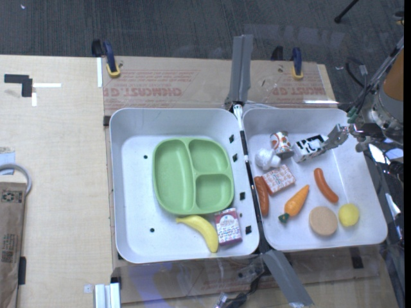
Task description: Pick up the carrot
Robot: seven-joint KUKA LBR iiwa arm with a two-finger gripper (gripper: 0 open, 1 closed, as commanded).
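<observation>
- Counter (58,172): carries two white bins side by side.
- Right bin (369,236): holds the carrot and the claw.
- Claw (321,145): low in the bin's upper part, over a black-and-white packet (309,144); grasp state cannot be told, the tips being blurred.
- Carrot (295,201): mid-bin, down and slightly left of the claw, near it; long axis diagonal, green top lower left.
</observation>
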